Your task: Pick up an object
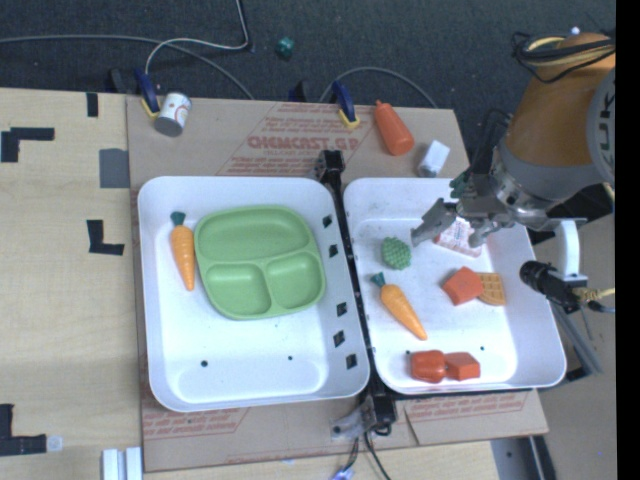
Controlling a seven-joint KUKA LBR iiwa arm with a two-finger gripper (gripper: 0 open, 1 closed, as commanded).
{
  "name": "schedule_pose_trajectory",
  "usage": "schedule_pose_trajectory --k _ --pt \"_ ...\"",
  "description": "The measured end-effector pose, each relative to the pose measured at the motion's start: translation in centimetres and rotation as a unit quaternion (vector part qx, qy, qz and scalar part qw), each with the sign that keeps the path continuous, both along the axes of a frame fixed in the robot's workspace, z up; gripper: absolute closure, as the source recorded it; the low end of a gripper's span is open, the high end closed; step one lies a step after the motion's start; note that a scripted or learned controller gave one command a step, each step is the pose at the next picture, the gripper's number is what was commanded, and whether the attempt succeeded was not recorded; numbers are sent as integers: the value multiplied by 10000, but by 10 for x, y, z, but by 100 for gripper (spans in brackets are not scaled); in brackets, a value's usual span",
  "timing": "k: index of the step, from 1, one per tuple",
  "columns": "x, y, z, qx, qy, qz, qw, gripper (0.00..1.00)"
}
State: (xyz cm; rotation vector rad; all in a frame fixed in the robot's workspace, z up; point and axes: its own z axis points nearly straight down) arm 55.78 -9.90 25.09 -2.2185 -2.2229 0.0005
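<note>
Left bin [160, 268] holds green plate [262, 261], carrot [183, 252]; fingers [432, 220] spread over right bin [530, 368]

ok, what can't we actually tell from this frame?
- Gripper: whether the fingers are open or shut; too small and dark, seen from above.
- Pale item under the gripper: identity unclear, partly covered by it.
- Small object on the cardboard by the right bin: too small to identify.

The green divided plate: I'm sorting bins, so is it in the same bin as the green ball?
No, the green divided plate lies in the left bin; the green ball is in the right bin.
</note>
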Motion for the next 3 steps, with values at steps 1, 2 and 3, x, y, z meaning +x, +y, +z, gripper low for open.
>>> schedule_pose_trajectory --k 1,2,3 --pt "-18 -6 -105 2 17 -6 10000 0" --pt "-30 5 -165 -1 -10 -5 10000 0" --pt "-29 4 -155 -13 -24 -11 10000 100"
